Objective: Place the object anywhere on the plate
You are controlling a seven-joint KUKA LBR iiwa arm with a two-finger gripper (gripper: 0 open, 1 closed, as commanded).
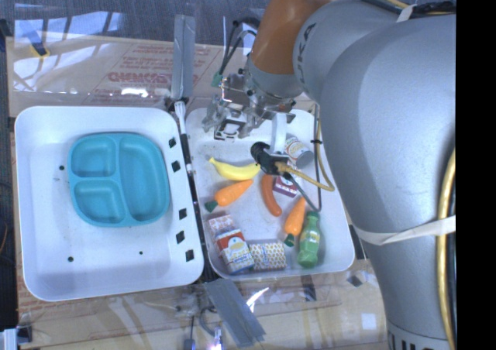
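The hand (235,120) is being held low over the far end of the right bin (335,259), just above the banana (233,169); whether it is spread or pressed together cannot be told, and nothing is being seen pinched in it. The arm (372,108) is reaching in from the right, its orange band (279,27) being seen above the wrist.

The plate (118,179), a blue one with three compartments, is lying in the left bin (39,263), well apart from the hand. The task's things are all lying in the right bin: the banana near the far end, a carrot (232,192) just in front of it, a sausage (270,196) beside that, a second carrot (294,217) toward the right wall, and a green bottle (309,241) just in front of that carrot. Two small cartons (232,245) and a patterned pack (269,254) are lying along the near wall. A can (296,149) is lying near the far right corner. Both bins are being carried side by side on the table (101,70).
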